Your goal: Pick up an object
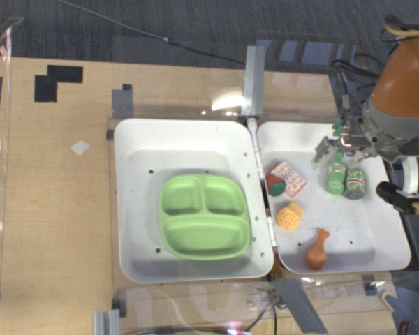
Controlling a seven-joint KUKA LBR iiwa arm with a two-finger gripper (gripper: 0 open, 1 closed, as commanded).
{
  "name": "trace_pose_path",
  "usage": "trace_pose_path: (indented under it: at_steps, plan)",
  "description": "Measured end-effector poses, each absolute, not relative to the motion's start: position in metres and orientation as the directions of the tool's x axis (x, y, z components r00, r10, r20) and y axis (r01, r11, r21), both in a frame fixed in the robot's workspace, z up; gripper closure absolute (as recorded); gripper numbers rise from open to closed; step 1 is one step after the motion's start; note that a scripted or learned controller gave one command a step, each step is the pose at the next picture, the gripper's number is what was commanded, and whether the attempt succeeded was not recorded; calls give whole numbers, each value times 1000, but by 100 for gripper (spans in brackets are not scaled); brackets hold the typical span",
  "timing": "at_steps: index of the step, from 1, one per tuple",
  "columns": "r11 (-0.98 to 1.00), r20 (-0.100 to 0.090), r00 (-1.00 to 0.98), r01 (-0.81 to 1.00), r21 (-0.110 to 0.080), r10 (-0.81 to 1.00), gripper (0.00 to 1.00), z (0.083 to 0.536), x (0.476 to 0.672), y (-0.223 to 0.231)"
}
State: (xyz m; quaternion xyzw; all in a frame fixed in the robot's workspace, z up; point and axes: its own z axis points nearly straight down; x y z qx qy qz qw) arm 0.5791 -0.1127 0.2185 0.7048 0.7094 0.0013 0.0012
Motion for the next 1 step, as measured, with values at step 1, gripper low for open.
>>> trace_pose_path:
  at_steps: [1]
  plan:
    - [-77,0,77,997,2,997,0,152,561,-163]
